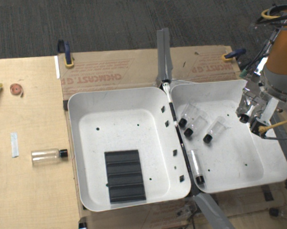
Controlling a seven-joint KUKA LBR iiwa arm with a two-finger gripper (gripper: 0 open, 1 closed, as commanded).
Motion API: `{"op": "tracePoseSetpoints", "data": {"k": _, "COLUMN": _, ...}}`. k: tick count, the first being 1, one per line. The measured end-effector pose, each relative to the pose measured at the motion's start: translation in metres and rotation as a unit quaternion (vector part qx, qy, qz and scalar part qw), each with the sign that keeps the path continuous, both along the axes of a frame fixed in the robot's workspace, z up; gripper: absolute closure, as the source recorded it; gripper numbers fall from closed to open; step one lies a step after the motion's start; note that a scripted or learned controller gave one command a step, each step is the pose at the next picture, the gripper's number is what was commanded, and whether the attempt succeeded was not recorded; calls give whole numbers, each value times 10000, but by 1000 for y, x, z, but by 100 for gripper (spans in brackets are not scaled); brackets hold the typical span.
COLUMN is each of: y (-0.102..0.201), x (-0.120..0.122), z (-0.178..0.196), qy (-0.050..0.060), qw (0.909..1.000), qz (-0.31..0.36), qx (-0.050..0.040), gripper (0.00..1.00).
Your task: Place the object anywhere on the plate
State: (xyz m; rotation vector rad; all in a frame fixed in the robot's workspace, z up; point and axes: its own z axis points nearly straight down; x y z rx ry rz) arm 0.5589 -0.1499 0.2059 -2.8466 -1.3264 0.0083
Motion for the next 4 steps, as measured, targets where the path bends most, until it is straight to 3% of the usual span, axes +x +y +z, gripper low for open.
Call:
{"op": "tracePoseSetpoints", "data": {"k": 1, "y": 0, "x": 0, "z": 0, "qy": -2, "qw": 10000, "qz": -3, "qx": 0, "gripper": 0}}
{"op": "tracePoseSetpoints", "data": {"k": 2, "y": -66, "x": 56, "z": -7, "qy": -7, "qw": 9958, "qz": -915, "qx": -3, "gripper": 0}}
{"op": "tracePoseSetpoints", "data": {"k": 3, "y": -65, "x": 86, "z": 110, "qy": -9, "qw": 9992, "qz": -390, "qx": -2, "gripper": 0}}
{"op": "tracePoseSetpoints", "data": {"k": 4, "y": -65, "x": 55, "z": 191, "qy": -7, "qw": 9999, "qz": 160, "qx": -1, "gripper": 0}}
